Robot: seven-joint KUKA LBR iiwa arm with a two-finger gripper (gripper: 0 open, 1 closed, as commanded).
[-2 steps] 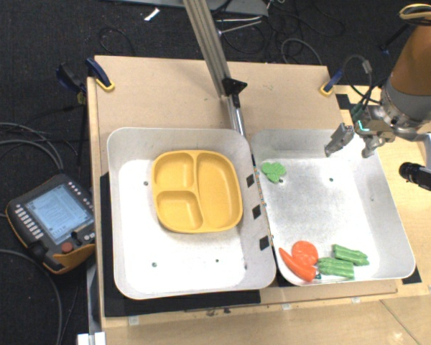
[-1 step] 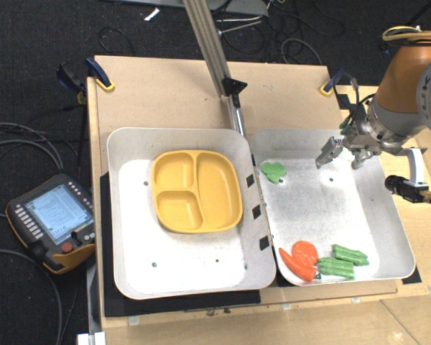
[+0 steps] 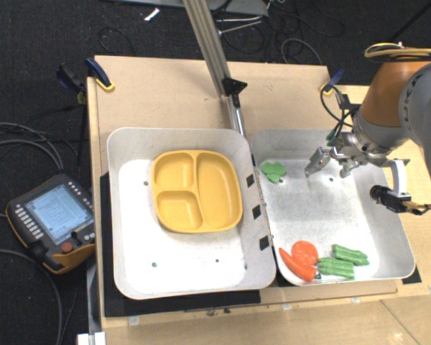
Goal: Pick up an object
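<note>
Arm (image 3: 399, 99) reaching from the right, gripper (image 3: 330, 162) low over the right bin (image 3: 330, 207); fingers spread wide, holding nothing. Wooden bench (image 3: 158, 92) on dark floor (image 3: 29, 20); yellow tray (image 3: 197, 191) in left bin (image 3: 129, 214).

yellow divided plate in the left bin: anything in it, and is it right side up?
Empty and right side up. The yellow plate lies flat in the left bin, all three compartments facing up and bare; the toy food sits in the right bin.
</note>
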